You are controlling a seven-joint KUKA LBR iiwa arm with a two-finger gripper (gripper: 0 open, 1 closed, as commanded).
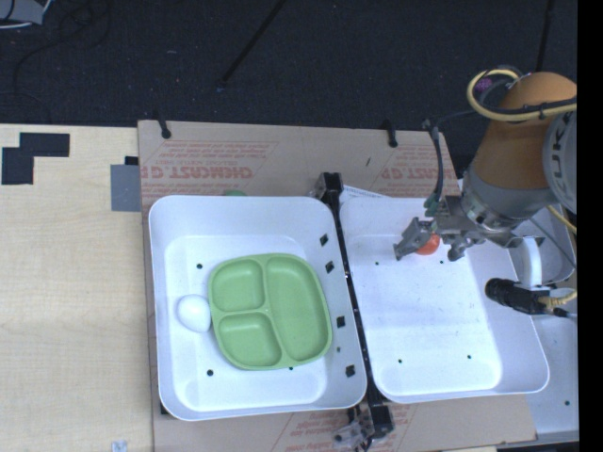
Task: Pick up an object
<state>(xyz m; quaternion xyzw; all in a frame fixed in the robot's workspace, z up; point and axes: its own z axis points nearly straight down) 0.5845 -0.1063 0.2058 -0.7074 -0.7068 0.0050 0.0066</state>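
Nearest the lens, at the 6 o'clock edge, a small dark clamp (366, 427) sits at the foot of the black divider (341, 285) between the two bins. The left bin (174, 375) holds two things: one white egg-shaped ball (194, 313) at 9 o'clock of its floor, touching the rim of one green three-compartment plate (269, 310) that lies flat in the middle (its compartments bare). The right bin (452, 365) holds one small orange object (430, 244) near its 12 o'clock wall, and the floor around it is bare. The jaws (434, 239) of the single arm (516, 149) hang right over that orange object, their grey fingers (411, 239) spread to either side of it; whether they are clenched on it or only straddling it I cannot tell. At 3 o'clock a black cylindrical part (514, 295) overlaps the right bin's rim. Brown cardboard (254, 158) lies under both bins on the counter (66, 281).
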